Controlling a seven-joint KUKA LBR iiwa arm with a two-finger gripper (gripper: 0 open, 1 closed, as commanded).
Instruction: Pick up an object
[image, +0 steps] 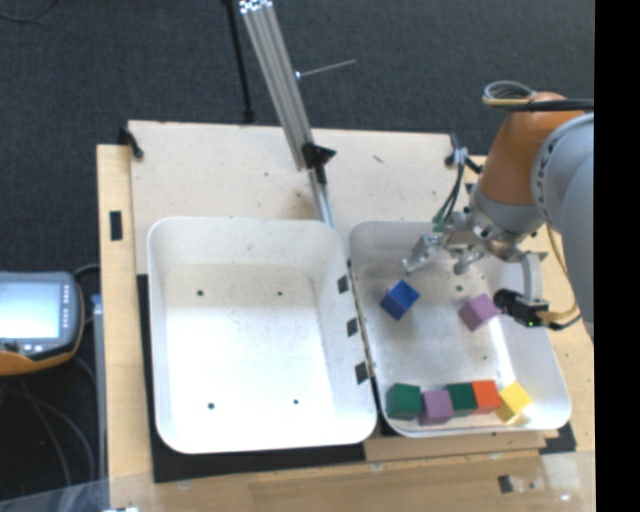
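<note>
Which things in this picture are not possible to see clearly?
- Pincer, camera view: too small and blurred to judge open or shut.
- Grey arm: cut off by the right edge.
- Green cube in the right white bin: partly hidden by neighbouring cubes.

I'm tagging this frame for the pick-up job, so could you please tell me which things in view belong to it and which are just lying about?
Job:
hand
blue block
purple block
row of blocks
right bin

Lying about:
left bin
metal pole
handheld screen
</note>
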